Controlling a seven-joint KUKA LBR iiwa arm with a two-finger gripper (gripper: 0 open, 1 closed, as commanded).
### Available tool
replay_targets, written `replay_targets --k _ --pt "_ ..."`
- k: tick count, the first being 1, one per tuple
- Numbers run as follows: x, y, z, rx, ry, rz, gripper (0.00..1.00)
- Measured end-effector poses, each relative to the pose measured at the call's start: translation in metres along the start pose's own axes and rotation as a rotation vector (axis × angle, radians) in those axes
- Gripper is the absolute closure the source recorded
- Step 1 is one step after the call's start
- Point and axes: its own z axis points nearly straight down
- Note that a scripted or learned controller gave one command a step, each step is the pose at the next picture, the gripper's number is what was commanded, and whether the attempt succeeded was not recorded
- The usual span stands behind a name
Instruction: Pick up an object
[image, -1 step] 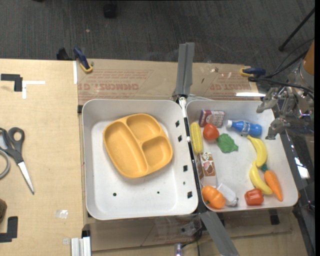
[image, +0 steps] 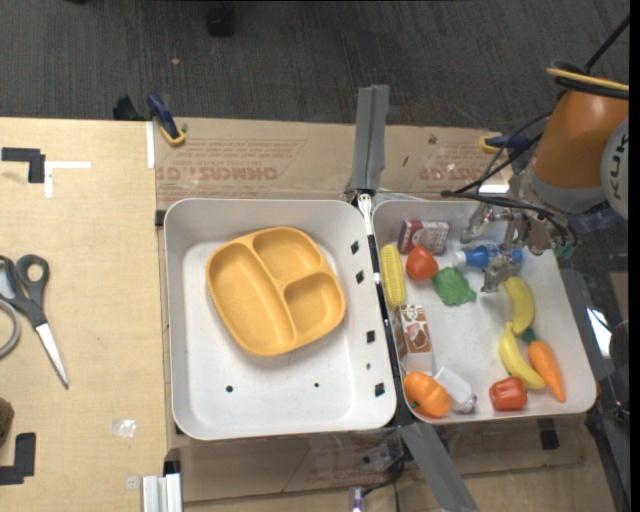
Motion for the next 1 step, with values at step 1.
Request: replay_targets --k 1 --pt "0.0651 -0.0065 0.0009 -0.002 0.004 0.178 0.0"
